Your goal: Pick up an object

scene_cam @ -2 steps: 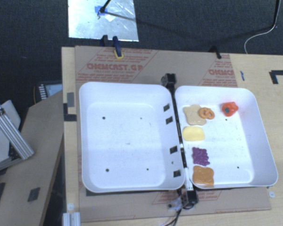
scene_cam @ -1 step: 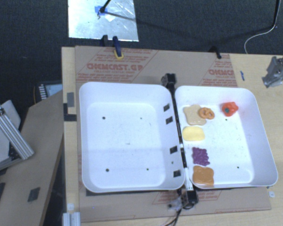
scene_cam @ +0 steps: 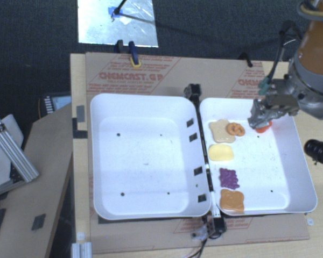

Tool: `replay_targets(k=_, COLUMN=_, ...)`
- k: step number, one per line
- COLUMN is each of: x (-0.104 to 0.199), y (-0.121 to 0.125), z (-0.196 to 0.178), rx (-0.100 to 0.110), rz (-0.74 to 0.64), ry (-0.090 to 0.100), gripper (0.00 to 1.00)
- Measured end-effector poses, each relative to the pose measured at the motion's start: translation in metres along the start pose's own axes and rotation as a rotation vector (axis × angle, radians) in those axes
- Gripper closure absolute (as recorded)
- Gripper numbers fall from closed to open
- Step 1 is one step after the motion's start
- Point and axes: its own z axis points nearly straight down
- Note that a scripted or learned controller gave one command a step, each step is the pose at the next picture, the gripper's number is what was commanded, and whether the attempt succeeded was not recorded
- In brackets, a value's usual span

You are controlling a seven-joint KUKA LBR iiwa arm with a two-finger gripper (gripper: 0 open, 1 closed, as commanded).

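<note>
Two shallow white bins; the right bin [scene_cam: 290,160] carries six food pieces. The grey two-finger gripper [scene_cam: 260,121] hangs over a small red-orange piece [scene_cam: 264,127], its grasp impossible to judge.

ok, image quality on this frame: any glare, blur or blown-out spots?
Camera view: shiny foil sheet at the top glares brightly; both shallow white bins are evenly lit with soft shadows; the hand and the small red-orange object under it look soft and hard to resolve.
</note>
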Motion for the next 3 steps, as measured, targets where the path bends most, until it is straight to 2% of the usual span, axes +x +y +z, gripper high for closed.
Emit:
replay_targets(k=1, x=-0.022, y=-0.002, z=-0.120, rx=-0.026, rz=0.006, ry=-0.002, gripper=1.00)
replay_targets(k=2, x=0.053, y=-0.001, z=0.006, rx=0.001, rz=-0.001, ry=-0.001, gripper=1.00)
replay_targets(k=3, x=0.051, y=0.002, z=-0.120, rx=-0.026, rz=0.005, ry=0.001, gripper=1.00)
